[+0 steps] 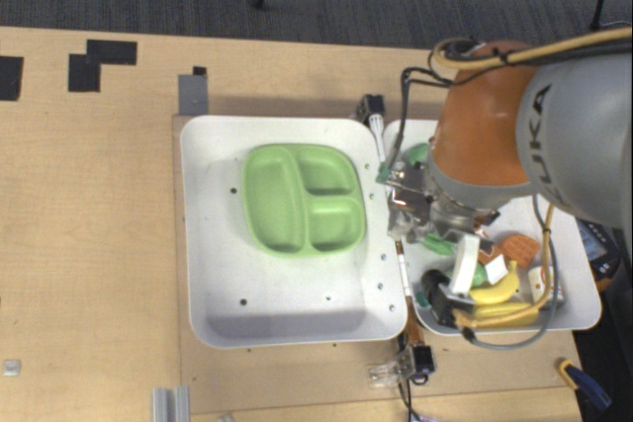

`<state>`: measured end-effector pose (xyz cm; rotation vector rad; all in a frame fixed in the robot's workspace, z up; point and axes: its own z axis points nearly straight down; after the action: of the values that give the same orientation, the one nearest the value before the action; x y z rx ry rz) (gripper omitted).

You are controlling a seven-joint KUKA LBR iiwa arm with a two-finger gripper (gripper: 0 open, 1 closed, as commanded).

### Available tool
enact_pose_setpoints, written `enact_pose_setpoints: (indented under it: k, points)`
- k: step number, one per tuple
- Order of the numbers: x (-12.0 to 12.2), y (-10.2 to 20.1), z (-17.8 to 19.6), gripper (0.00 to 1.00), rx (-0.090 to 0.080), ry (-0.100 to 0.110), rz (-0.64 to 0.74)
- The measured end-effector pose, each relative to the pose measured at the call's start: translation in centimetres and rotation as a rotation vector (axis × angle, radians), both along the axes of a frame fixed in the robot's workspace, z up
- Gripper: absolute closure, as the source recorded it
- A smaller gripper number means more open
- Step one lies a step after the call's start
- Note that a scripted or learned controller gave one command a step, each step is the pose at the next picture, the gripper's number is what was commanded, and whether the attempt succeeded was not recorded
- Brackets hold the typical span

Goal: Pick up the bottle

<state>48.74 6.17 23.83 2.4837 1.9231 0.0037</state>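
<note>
The arm's grey and orange wrist hangs over the right bin (584, 306) and hides most of it. My gripper (420, 230) points down at that bin's left side, close to the wall between the two bins. I cannot make out a bottle among the things that show around the arm. A green object (419, 154) peeks out at the bin's far left, just behind the gripper. A yellow banana-like object (497, 295) and an orange object (518, 247) lie to the gripper's right, near the front.
The left bin (213, 212) holds a green divided plate (302, 199) in its middle. The bins' shared wall (394, 257) runs just left of the gripper. Bare wooden bench (89, 242) spreads to the left.
</note>
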Motion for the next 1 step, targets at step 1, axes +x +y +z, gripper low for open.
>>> enact_pose_setpoints:
  k: [1]
  points:
    - [-0.08, 6.69, -2.91, 1.00, 0.000, 0.003, 0.002]
